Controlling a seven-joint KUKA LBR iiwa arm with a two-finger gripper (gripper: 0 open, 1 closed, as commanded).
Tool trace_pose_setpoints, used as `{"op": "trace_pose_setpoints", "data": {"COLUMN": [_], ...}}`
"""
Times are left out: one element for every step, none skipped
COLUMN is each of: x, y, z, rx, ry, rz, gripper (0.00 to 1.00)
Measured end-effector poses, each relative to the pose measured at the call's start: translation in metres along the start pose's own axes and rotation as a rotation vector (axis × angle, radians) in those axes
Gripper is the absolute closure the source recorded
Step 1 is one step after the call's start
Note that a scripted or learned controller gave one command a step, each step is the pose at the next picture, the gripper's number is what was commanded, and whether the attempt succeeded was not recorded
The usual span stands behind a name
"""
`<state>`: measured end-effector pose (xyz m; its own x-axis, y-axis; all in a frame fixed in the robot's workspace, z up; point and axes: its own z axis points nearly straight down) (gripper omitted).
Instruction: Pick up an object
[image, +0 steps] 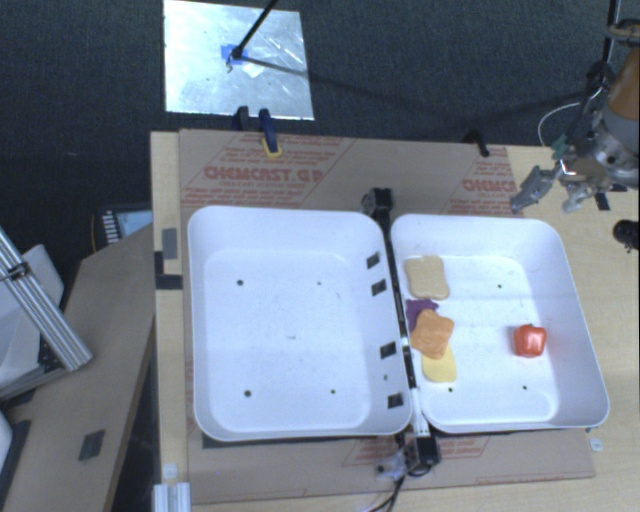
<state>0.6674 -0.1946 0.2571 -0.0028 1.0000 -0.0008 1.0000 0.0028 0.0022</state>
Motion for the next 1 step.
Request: {"op": "trace_pose_setpoints", "data": {"x": [0.0206], "y": [0.0031], "z": [-0.1190], "rx": [-0.014], "ry": [-0.003], "rz": [-0.005], "gripper": [0.00]}}
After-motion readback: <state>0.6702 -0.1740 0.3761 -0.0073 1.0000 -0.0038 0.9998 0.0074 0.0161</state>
